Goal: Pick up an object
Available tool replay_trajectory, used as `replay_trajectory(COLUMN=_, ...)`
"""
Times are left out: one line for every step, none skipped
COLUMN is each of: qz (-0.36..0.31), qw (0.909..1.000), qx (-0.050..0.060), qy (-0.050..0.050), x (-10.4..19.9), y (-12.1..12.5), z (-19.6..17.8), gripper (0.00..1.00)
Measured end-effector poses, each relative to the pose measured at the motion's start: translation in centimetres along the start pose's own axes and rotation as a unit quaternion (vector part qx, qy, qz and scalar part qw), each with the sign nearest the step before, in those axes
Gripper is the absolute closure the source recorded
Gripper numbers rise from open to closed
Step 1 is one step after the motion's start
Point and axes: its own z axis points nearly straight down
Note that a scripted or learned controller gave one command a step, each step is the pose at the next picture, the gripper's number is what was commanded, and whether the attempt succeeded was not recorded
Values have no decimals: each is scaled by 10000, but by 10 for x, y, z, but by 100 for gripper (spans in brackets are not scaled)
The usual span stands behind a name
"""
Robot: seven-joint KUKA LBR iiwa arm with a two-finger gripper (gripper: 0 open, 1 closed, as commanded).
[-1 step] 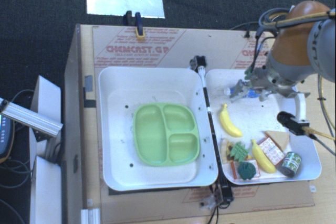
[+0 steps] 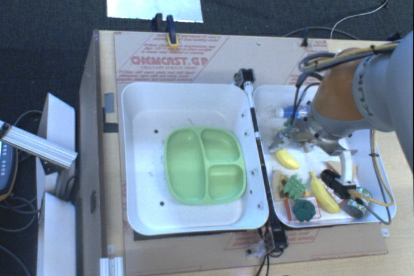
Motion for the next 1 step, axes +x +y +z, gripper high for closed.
replay_trajectory(qz=3, qw=10000, qx=9, qy=4, x=-3, y=-10, z=0, gripper=0)
